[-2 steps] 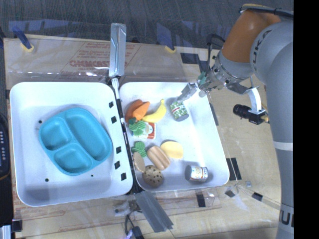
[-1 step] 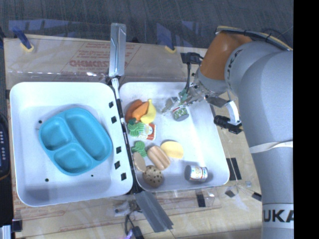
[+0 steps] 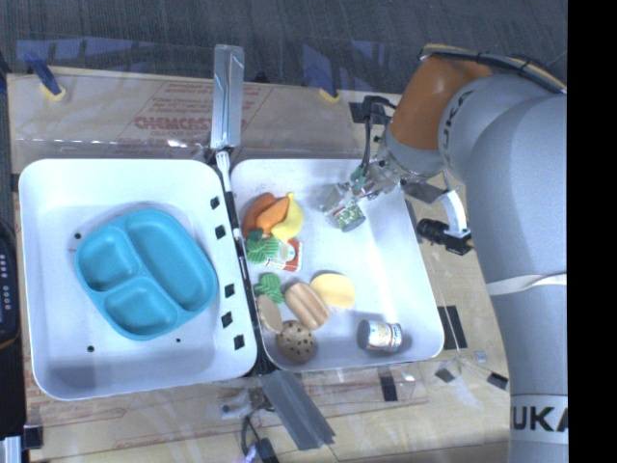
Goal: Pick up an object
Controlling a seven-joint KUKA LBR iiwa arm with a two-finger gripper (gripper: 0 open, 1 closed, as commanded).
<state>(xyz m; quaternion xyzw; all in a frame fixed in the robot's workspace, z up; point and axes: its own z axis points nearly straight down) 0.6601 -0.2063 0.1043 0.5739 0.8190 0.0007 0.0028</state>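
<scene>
Poised low over the upper part of the right bin [image 3: 424, 287], the gripper [image 3: 349, 204] has a state I cannot tell, so no pick looks done: toy foods, hot dog [image 3: 305, 305] and can [image 3: 381, 335] all lie in the bin.

Bright, even light; slightly soft.
</scene>
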